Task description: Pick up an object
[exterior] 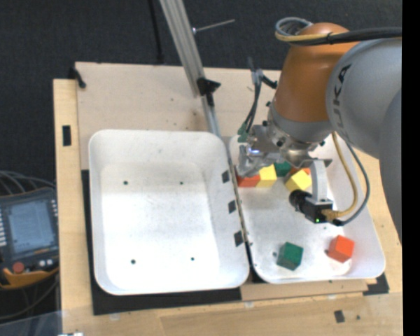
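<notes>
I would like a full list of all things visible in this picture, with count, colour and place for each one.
white bins: 2, white, side by side on the bench; left bin, right bin
green block: 1, green, right bin, near front
orange block: 1, orange-red, right bin, front right
yellow blocks: 2, yellow, right bin, under the wrist
red block: 1, red, right bin, by the left wall
metal pole: 1, silver, behind the bins
control pendant: 1, grey, left of the bench
arm: 1, grey with orange band, over the right bin
gripper: 1, low among the blocks
</notes>
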`<state>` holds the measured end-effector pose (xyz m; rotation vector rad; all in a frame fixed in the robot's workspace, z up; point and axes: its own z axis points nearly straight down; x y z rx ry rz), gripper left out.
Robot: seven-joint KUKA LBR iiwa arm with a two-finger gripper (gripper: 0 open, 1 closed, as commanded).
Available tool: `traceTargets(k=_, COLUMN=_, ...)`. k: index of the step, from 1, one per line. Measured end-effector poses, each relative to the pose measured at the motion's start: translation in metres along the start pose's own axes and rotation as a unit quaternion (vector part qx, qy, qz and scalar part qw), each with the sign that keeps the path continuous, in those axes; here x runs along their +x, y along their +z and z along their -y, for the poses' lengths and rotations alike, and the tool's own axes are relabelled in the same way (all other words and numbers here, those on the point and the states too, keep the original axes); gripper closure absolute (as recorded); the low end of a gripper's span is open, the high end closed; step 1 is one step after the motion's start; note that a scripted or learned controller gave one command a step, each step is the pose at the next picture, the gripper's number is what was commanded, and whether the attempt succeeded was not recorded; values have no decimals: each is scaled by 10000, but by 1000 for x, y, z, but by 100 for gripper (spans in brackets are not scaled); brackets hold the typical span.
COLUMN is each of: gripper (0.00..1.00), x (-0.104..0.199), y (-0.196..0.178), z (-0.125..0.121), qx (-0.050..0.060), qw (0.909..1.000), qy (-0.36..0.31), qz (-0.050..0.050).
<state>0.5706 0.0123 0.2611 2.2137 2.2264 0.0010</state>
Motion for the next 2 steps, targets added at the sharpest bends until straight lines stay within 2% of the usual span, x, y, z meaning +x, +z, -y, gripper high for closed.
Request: traceTargets(k=2, gripper=100, x=77, y=16, z=-30, qx=1, qw=10000, qy=5, qz=-1)
